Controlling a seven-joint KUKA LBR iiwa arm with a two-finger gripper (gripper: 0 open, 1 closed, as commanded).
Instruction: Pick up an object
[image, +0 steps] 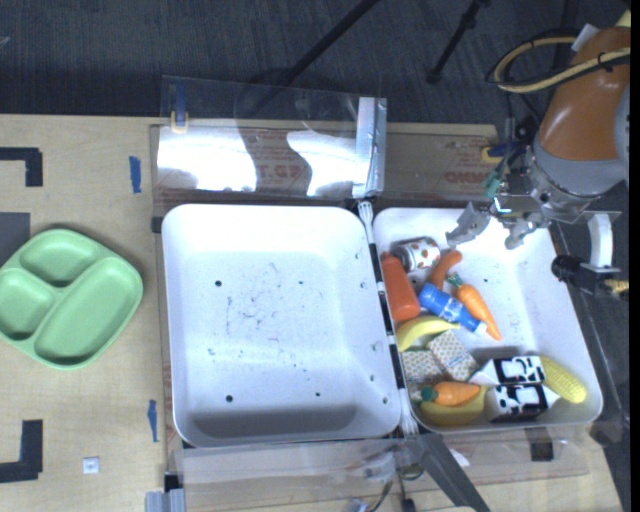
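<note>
My gripper hangs over the far end of the right bin, toward two o'clock in the view. My fingers are spread apart and nothing sits between them. My wrist runs off the right edge, so much of my arm is cut off.

The things to pick from are piled along the bin's left wall and near end, toward four o'clock. An orange block lies against the wall. At its far end is a small can, half hidden, its label too blurred to read. Just right of them are a blue bottle and a carrot. Nearer the camera come a banana, a speckled cube, a black-and-white box and corn, all crowded and overlapping.

The left bin sits beside it. A green tray rests at nine o'clock.
</note>
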